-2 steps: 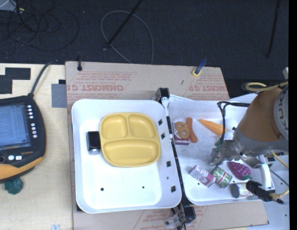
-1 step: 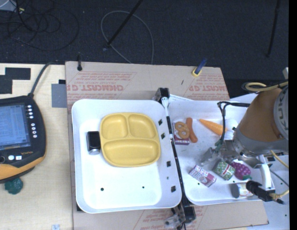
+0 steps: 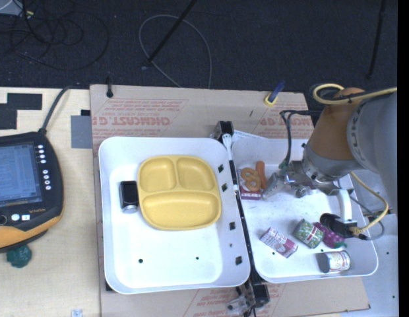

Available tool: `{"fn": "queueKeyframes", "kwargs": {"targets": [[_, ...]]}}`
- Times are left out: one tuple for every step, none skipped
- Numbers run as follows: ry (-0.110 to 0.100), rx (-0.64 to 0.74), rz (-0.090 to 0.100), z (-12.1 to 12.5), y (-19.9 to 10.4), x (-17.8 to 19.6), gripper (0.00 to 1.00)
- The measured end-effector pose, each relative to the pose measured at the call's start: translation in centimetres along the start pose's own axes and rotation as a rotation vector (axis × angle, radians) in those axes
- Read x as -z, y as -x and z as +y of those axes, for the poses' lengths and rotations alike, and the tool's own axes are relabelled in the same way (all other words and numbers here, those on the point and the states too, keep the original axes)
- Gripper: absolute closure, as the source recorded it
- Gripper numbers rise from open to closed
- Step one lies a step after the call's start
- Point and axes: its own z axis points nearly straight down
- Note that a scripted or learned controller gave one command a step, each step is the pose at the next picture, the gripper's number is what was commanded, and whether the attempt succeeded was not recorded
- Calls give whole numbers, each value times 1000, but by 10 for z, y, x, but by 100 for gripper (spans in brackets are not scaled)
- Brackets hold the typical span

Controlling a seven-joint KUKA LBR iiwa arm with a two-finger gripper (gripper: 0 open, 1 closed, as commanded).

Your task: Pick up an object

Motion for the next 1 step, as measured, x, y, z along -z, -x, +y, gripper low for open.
{"fn": "queueKeyframes", "kwargs": {"targets": [[-1,-1,1,-55,-3,1,0]]}}
